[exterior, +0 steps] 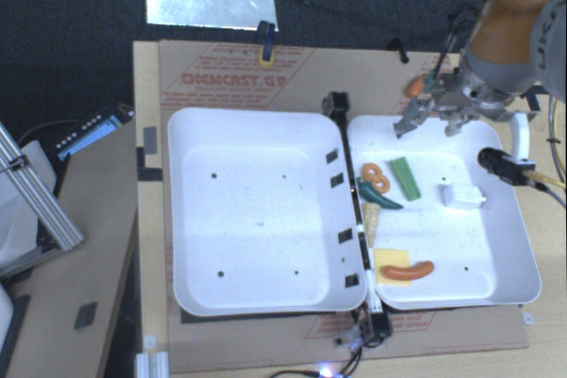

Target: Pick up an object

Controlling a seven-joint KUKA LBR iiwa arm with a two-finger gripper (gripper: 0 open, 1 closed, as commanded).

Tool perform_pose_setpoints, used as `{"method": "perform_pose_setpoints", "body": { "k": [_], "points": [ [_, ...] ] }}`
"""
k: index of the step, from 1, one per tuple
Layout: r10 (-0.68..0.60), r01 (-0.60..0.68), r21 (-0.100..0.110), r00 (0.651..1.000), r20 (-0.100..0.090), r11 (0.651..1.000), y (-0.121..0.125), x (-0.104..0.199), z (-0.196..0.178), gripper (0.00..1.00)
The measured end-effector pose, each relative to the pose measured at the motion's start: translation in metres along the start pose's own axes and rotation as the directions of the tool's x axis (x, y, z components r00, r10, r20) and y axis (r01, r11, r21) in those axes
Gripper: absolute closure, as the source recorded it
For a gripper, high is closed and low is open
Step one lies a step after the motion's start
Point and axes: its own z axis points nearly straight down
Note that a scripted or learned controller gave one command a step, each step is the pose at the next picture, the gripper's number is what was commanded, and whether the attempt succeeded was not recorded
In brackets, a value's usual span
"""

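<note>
The right bin (509,261) holds several small objects. An orange pretzel (375,178), a green bar (406,178) and a dark green pepper (379,200) lie near its left wall. A white block (462,195) sits toward the right. At the front lie a yellow slab (391,258) and a red-orange sausage (408,271). My gripper (430,126) hangs over the bin's back edge, above and behind the green bar. Its fingers are spread apart, open, with nothing between them.
The left bin (177,190) adjoins the right one along a clipped divider (350,190). A small orange object (415,87) rests on the cardboard behind the right bin, close to the wrist. A black cable fitting (501,164) juts over the bin's right side.
</note>
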Motion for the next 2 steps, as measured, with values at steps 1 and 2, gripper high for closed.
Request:
{"method": "perform_pose_setpoints", "body": {
  "k": [1, 2],
  "points": [
    [-0.003, 0.003, -0.003, 1.000, -0.001, 1.000, 0.001, 0.000, -0.011, 1.00],
    [0.003, -0.003, 0.003, 1.000, 0.001, 1.000, 0.014, -0.034, 0.073, 1.00]
  ]
}}
